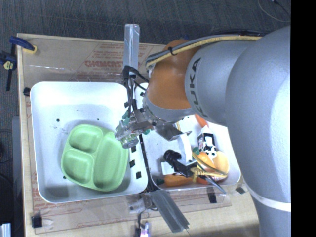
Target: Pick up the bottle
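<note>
Left bin [44,102] holds a green tray [94,157]; right bin [232,174] holds clutter — bottle not discernible. Gripper [129,132] at the tray's two o'clock — grip unclear.

Gripper [129,132] over green tray [94,158]

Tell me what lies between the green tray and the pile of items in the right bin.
In the camera view, the tool and the bins' adjoining rims lie between the green tray and the pile.

Pale wooden worktop [74,53] with faint red print, carrying two shallow white bins side by side: left bin [44,98], right bin [229,169]. Blue clamps [19,44] fixed at far left corner.
</note>
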You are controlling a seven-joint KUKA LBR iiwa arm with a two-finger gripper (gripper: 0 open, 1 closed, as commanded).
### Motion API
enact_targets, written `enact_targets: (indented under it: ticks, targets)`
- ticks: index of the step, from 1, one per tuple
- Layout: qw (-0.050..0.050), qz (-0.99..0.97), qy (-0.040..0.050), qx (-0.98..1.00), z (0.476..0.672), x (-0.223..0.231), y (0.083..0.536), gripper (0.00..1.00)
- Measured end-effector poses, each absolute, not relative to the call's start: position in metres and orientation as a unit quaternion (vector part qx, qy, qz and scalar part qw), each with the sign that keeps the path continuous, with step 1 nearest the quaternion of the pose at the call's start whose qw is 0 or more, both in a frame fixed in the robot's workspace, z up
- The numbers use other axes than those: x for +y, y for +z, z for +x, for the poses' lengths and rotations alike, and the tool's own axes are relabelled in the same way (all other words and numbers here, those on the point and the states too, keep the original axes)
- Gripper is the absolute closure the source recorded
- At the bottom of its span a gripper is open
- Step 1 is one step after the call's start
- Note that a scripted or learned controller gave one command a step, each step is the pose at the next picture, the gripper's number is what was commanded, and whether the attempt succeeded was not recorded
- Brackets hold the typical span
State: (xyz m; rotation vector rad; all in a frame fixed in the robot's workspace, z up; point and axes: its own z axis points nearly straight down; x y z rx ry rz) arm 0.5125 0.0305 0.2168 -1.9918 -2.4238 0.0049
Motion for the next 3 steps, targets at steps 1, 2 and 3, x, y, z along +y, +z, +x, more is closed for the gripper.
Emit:
enact_targets:
  ticks: [1, 2, 3]
  targets:
    - [0.002, -0.681, 0.0024, -0.732, 0.476, 0.025, 0.202, 1.0]
    - [0.001, -0.586, 0.0005, -0.81, 0.563, 0.073, 0.387, 1.0]
    - [0.001, -0.663, 0.0016, -0.749, 0.563, 0.147, 0.442, 1.0]
